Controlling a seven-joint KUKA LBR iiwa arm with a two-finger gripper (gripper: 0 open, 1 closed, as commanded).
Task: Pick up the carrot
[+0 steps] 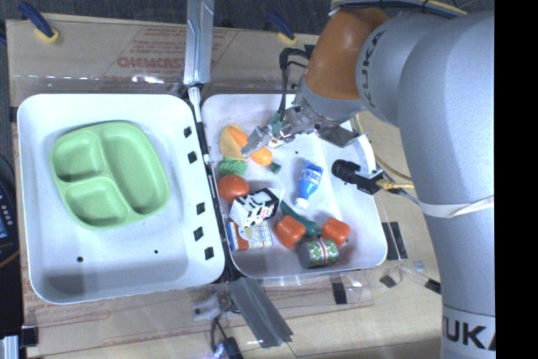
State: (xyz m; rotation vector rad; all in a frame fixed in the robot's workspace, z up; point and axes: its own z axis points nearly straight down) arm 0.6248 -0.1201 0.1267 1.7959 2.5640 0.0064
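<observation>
The carrot (234,187), an orange-red piece with a green top, lies at the left side of the right bin (363,149), close to the divider. My gripper (269,135) hangs over the bin's upper left part, above and to the right of the carrot and apart from it. Its tip is right by a small orange piece (262,155) and a yellow-orange toy (233,139). The wrist hides how the tip meets them.
The right bin also holds a blue-white bottle (308,182), a black-and-white carton (257,206), a small box (252,235), two red toys (290,231) (336,229) and a can (318,252). A green divided plate (105,172) sits in the left bin (34,206).
</observation>
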